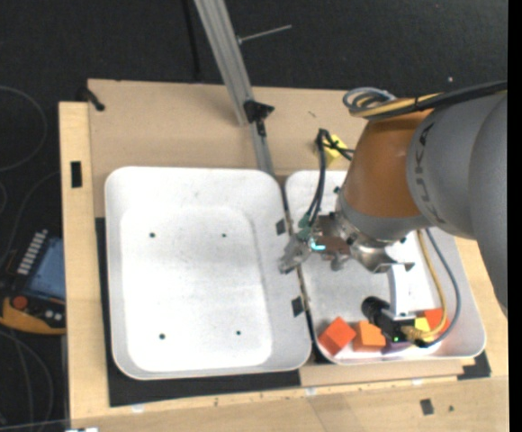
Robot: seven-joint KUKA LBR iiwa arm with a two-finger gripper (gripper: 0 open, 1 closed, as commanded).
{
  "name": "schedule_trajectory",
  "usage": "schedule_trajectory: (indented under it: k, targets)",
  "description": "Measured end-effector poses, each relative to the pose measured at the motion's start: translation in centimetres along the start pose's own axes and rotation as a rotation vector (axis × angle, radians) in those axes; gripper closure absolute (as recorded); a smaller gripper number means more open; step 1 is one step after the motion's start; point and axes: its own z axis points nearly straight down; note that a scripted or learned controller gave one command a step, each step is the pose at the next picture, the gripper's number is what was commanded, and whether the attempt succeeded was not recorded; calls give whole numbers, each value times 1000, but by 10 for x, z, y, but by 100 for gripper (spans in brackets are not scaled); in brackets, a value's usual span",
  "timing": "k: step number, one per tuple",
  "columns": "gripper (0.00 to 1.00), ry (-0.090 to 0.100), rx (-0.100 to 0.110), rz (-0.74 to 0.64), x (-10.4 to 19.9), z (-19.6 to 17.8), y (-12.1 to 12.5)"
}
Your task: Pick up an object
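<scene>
gripper point(293, 257): over right bin's point(463, 282) left edge, opening cannot be told, no object seen held | orange blocks point(351, 334): near corner, no clear long axis

No text, label, brand, number or sign can be read anywhere. The handheld pendant point(34, 282) lying off the tabletop's left edge shows a blue screen and rows of keys, but any markings on them are too small and blurred to make out.
</scene>
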Motion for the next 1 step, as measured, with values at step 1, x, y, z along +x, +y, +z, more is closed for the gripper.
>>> schedule_trajectory:
  k: [1]
  targets:
    - [0, 0, -1, 2, 0, 0, 0]
